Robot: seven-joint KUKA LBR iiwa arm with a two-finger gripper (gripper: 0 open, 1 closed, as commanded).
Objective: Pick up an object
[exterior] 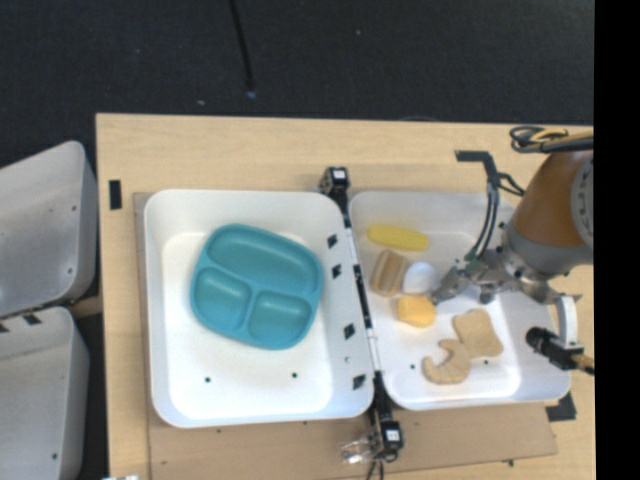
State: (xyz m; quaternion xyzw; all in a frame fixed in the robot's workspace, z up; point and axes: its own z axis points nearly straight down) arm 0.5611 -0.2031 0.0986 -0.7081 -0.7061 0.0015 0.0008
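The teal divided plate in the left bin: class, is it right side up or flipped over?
Right side up. The teal plate lies flat in the left bin, and its three recessed compartments face the camera.

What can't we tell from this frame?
- tool: finger state, too small and blurred in the camera view.
- Grasp: whether the tool touches the white object, which is pale against the right bin.
- arm: cut off by the right edge.
- tan flat piece: identity, too blurred.
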